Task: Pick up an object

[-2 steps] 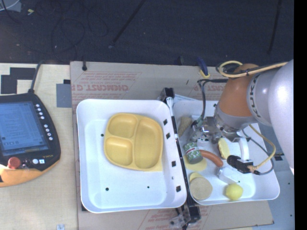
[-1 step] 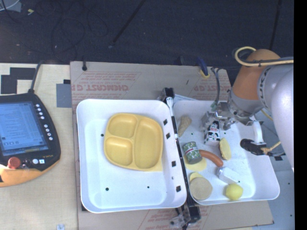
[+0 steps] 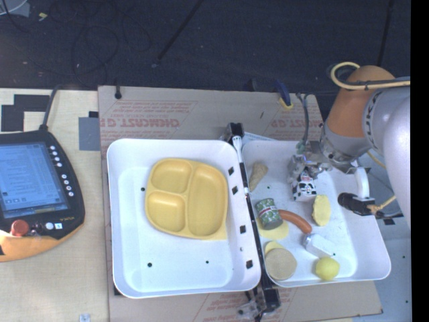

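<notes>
The right-hand bin (image 3: 375, 260) holds a scatter of small play-food pieces. Nearest the hand (image 3: 303, 173) is a small black-and-white toy (image 3: 303, 190), possibly a cow figure, lying near the bin's upper middle, just below the hand. Close by are a yellow wedge (image 3: 322, 210), a hot-dog sausage (image 3: 295, 220), a small green-labelled can (image 3: 267, 212), a tan shell-like piece (image 3: 257, 174) toward the bin's upper left, a round tan disc (image 3: 280, 263), a lemon-yellow ball (image 3: 326, 268) and a small white block (image 3: 320, 245).

The black-and-white toy looks like hard plastic or rubber: light, stiff enough to pinch, and not fragile, though its lumpy shape could twist out of a poor grip. Taking it across its narrow body seems the safest hold. The sausage is a round, slick-looking bar that may roll, and the ball would likely squirt free.

The arm (image 3: 385, 119) reaches in from the right, its orange band (image 3: 352, 113) high above the bin's upper right corner, the wrist pointing down and left. The hand sits low over the toy, touching or nearly so; whether it is spread or pinched cannot be told at this size.

The left bin (image 3: 127, 260) carries a yellow divided plate (image 3: 188, 196).
</notes>
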Tool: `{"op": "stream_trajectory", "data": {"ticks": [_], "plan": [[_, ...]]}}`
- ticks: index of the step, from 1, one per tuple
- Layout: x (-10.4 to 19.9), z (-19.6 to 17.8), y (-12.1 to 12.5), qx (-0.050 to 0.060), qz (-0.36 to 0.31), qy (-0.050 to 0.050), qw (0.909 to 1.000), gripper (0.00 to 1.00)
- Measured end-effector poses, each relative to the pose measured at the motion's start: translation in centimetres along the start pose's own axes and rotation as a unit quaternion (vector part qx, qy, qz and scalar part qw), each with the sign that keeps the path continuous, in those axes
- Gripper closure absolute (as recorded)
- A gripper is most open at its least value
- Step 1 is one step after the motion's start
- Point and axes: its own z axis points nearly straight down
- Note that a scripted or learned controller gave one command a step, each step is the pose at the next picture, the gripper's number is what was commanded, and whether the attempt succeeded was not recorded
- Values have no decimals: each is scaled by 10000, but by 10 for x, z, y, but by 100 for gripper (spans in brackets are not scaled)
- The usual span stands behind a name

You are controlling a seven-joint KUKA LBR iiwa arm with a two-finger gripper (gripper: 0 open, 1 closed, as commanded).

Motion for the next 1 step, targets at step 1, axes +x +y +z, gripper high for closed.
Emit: {"op": "stream_trajectory", "data": {"ticks": [1], "plan": [[7,-93,-63,7,18,7,10000,100]]}}
